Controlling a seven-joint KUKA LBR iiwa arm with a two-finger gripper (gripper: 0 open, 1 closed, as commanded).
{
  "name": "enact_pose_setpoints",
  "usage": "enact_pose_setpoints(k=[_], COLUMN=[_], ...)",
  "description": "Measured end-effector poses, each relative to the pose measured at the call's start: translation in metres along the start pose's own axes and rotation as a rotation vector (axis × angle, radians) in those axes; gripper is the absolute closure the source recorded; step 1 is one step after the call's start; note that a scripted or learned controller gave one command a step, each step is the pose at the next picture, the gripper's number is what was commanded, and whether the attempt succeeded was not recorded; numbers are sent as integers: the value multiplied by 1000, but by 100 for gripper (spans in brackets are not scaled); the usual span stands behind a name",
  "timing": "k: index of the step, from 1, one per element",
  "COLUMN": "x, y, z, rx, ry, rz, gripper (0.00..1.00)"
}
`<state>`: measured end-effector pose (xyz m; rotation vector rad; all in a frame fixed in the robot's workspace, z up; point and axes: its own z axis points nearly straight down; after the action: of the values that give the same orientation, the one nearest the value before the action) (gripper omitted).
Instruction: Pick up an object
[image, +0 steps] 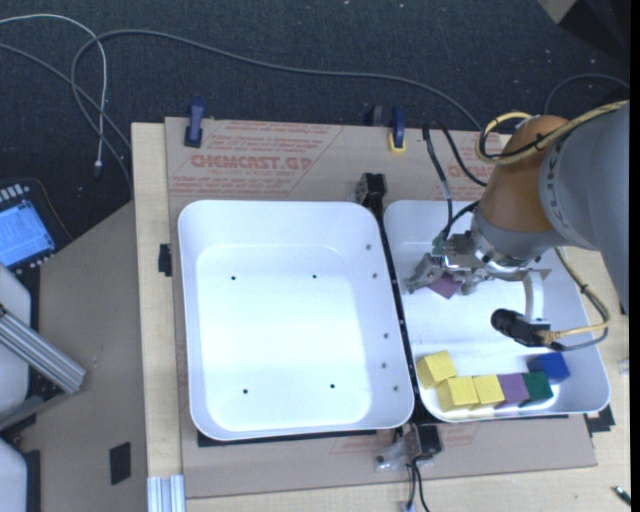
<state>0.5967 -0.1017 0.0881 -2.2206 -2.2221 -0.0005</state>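
Note:
My gripper (443, 274) hangs over the upper left part of the right bin (420, 225), with the grey arm and its orange band coming in from the right. A small mauve block (441, 287) sits between the fingertips, and the gripper is shut on it. Along the bin's near edge lies a row of blocks: a yellow block (436, 367), two more yellow ones (461, 392) (488, 388), a purple block (512, 386), a green block (537, 386) and a blue block (552, 366).
The left bin (290, 215) stands beside the right one, their rims touching. Black clips (372, 187) hold the bins at the back. Cables trail over the dark floor behind the bench.

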Motion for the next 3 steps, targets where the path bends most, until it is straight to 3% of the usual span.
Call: enact_pose_setpoints(k=[1,2,3], x=[-48,9,-1], y=[42,22,1], z=[0,0,0], rx=[-2,-1,0], ry=[-2,1,0], rz=[3,-3,1], gripper=[0,0,0])
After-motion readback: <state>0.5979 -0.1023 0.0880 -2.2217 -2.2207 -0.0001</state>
